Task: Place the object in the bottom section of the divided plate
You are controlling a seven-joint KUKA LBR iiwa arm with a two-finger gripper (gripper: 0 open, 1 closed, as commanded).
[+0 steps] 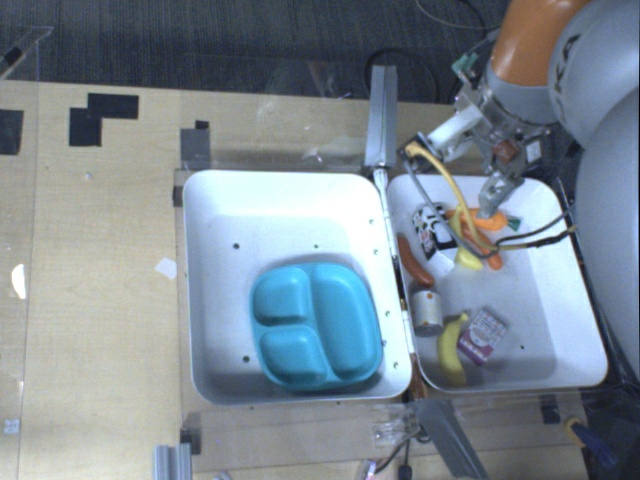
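A light blue divided plate (318,323) lies in the left white bin (215,268), toward its near side, with two small sections on its left and one large section on its right; nothing lies on it. My gripper (490,208) hangs over the far part of the right bin (560,318), its tip just above an orange carrot-like toy (485,226) with a green end. A yellow cable loops down beside it. A yellow toy piece (468,259) lies right below the orange one.
The right bin also holds a black-and-white toy (432,230), a reddish sausage (415,261) along the left wall, a small grey can (427,311), a banana (452,346) and a purple packet (483,333). A metal rail (381,118) stands between the bins.
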